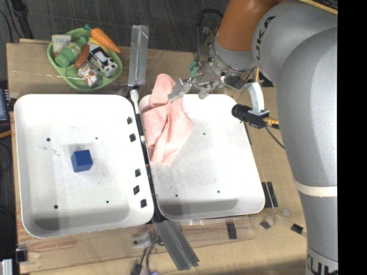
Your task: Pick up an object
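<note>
The grey KUKA arm with its orange band (pixel 298 96) fills the right side of the frame, curving from the lower right up to the top centre and hiding the bench beneath it. Next in size are the two shallow white bins: the left white bin (pixel 34 153) takes up the left half of the frame, and the right white bin (pixel 229 171) lies just beside it, the two rims meeting along a dark divider strip down the centre. A crumpled pink cloth (pixel 166 128) lies in the upper left corner of the right bin, draped against that shared rim, its top bunched upward. The two-finger gripper (pixel 180 90) sits at the cloth's upper edge, its metal fingers closed on a raised fold of the pink fabric (the pinch looks shallow, at the very top of the bunch). A green bowl of toy food (pixel 57 62), with an orange carrot showing, stands on the bench in the upper left, outside the bins. A small blue cube (pixel 82 160) rests alone in the left bin, well apart from the cloth and gripper.
</note>
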`<state>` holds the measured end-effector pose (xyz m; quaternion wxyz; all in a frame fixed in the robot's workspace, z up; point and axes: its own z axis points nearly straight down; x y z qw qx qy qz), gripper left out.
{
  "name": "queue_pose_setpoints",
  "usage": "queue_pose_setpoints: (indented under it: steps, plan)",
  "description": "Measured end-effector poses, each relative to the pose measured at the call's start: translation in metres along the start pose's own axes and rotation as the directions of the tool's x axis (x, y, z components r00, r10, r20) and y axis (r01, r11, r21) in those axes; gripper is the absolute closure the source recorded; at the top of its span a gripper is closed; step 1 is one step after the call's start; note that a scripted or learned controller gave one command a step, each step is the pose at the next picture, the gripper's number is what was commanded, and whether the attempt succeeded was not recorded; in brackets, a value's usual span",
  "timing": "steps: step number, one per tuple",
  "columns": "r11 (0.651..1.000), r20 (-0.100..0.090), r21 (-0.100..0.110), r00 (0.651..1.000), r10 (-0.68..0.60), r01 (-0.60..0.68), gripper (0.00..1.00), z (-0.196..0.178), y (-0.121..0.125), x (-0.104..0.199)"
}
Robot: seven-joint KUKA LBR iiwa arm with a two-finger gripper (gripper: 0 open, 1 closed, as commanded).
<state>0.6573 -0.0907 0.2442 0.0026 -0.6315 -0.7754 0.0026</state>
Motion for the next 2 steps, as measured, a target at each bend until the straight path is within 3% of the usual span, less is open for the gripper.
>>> queue_pose_setpoints:
  steps: [1, 2]
  plan:
    - [0.996, 0.0, -0.005, 0.996, 0.084, -0.084, 0.0, 0.139, -0.001, -0.005]
    - [0.991, 0.002, -0.007, 0.991, -0.131, 0.131, 0.0, 0.051, 0.008, 0.037]
